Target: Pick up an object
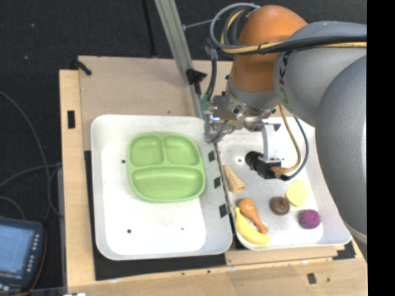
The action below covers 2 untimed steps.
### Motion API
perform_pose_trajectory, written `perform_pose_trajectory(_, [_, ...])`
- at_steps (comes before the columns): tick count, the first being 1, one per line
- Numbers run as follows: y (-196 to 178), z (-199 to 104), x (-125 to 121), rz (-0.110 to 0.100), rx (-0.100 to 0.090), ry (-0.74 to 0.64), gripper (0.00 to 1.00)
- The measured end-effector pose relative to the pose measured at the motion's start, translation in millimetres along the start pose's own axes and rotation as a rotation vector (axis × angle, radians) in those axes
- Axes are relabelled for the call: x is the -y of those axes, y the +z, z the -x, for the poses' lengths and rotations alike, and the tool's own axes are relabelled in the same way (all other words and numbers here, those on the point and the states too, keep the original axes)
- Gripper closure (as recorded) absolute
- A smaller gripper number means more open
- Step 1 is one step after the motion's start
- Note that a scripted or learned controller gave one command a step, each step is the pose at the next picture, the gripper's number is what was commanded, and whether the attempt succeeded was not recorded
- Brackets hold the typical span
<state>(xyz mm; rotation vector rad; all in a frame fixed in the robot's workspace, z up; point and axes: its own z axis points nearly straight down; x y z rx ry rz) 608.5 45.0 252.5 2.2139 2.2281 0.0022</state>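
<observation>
Tool [217, 127]: far-left corner of right shallow white bin [239, 150]; grip state indiscernible. Grey arm [333, 73] hides bin's far-right part.

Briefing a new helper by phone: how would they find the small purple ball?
Look in the right white bin, at its near right corner. The small purple ball lies there, beside a brown ring doughnut and below a pale yellow lump; it alone is purple.

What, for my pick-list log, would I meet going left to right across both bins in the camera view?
green divided plate → tan cone → orange carrot-like toy → brown doughnut → purple ball
</observation>
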Motion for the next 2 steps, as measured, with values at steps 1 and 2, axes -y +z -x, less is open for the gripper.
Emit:
perform_pose_trajectory(1, [-1.5,-41.4,-16.2,0.001,0.000,0.000,1.00])
perform_pose_trajectory(2, [-1.6,-37.9,-15.6,-0.001,0.003,0.003,0.00])
